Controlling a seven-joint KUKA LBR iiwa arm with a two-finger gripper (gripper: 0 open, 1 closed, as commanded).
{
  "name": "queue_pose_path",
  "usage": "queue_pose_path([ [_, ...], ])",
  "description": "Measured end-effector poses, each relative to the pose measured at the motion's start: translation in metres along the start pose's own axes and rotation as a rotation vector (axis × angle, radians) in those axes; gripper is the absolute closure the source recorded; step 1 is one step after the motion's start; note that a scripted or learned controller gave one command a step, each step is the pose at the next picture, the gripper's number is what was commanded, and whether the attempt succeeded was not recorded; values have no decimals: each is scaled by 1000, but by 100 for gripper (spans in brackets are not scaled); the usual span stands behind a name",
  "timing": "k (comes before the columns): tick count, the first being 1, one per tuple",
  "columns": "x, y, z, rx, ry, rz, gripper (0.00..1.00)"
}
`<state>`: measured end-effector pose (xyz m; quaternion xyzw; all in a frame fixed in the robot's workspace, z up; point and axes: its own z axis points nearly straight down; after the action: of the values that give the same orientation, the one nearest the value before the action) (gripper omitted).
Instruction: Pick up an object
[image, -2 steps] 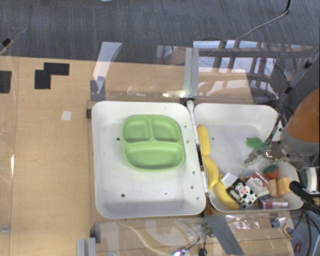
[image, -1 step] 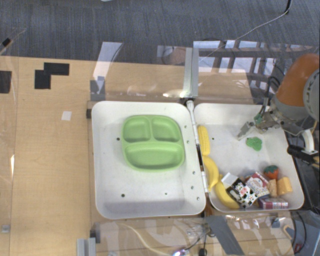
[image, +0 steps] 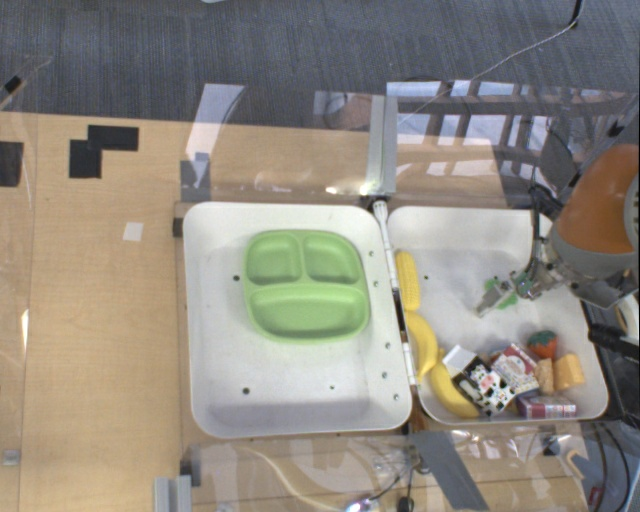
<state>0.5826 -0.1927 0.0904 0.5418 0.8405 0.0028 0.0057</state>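
We see the tool (image: 500, 292) low in the right bin (image: 470, 235), over bare floor; whether it is open or closed we cannot tell. The objects lie apart from it: 2 bananas (image: 420, 340) along the left wall, small boxes (image: 500, 378) in the near corner.

The left bin (image: 210, 330) holds a green divided plate (image: 305, 285).

From my screen, both shallow plastic bins (image: 210, 300) read plain white against the pale wood-grain bench (image: 90, 300), which has a few black block marks (image: 100, 150) up top. The divided plate (image: 305, 285) in the left bin is a flat lime green. Over on the right I've got three yellow bananas (image: 407, 283) along the wall, a small box with a black-and-white blotchy pattern (image: 482, 385), a pink and white carton (image: 516, 366), something red with a green top (image: 542, 343), and an orange-tan chunk (image: 568, 372). The arm's big band (image: 600, 210) is orange.
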Motion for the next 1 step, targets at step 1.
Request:
queue_pose_path([
  [1,1,2,-11,-5,-1,0,100],
])
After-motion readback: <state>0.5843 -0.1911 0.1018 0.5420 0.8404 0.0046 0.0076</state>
